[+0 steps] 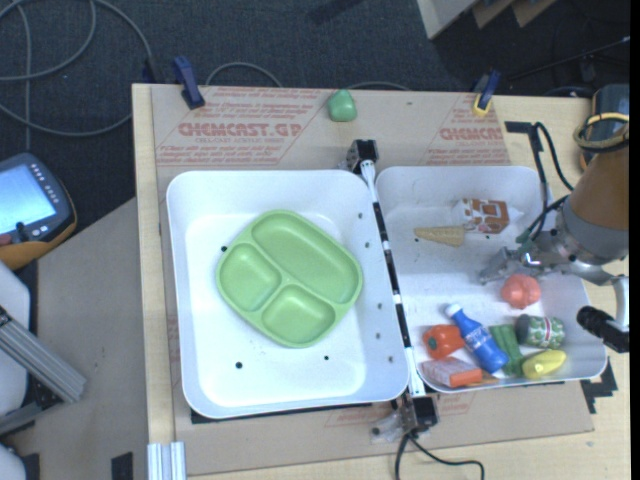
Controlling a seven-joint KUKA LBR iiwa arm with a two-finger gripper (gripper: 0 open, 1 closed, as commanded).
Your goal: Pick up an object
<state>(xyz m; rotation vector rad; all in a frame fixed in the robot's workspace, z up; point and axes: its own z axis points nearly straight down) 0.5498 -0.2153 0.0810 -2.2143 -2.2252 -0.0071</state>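
Note:
In the right bin (400,203), my gripper (506,261) hangs low at the right side, with the grey arm and its orange band (606,196) coming in from the right. Its grey fingers (490,270) look spread, with nothing between them. A pink-red round object (520,291) lies just below the gripper, close to its tips. A brown-and-white waffle piece (485,214) and a tan cone (440,235) lie up and left of it.
Along the right bin's front lie a blue bottle (477,337), an orange pepper (442,342), a green can (541,330), a yellow piece (543,365) and a pink item (455,374). The left bin (200,208) holds a green divided plate (290,278). A green ball (342,106) sits on the bench behind.

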